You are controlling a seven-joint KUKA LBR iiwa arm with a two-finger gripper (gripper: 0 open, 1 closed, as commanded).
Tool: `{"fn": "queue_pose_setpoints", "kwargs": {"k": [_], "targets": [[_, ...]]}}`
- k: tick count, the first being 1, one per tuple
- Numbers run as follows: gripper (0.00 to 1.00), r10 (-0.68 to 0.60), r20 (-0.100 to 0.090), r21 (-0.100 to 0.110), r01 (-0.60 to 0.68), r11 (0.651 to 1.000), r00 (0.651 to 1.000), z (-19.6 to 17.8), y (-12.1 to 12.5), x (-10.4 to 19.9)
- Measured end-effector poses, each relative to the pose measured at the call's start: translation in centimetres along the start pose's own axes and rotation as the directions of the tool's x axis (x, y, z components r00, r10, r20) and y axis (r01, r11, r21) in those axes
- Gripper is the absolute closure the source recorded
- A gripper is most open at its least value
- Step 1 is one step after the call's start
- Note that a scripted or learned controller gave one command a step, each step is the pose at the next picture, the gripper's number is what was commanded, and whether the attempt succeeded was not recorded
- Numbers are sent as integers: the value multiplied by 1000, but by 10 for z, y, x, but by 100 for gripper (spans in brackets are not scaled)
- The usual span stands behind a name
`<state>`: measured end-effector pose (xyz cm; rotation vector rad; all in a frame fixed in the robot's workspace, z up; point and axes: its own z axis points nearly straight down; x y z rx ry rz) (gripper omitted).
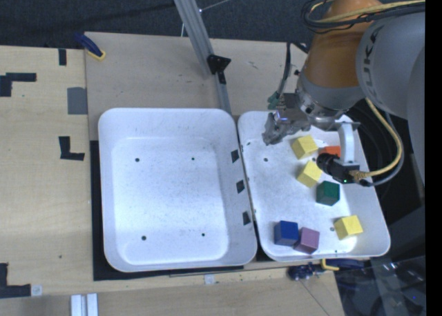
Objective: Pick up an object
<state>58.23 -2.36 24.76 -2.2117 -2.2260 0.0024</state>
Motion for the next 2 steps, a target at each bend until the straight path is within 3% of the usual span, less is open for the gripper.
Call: {"fn": "queue_pose_setpoints", "kwargs": {"k": [2], "targets": [[100,-1,0,1,1,1000,1000,12,-26,116]]}}
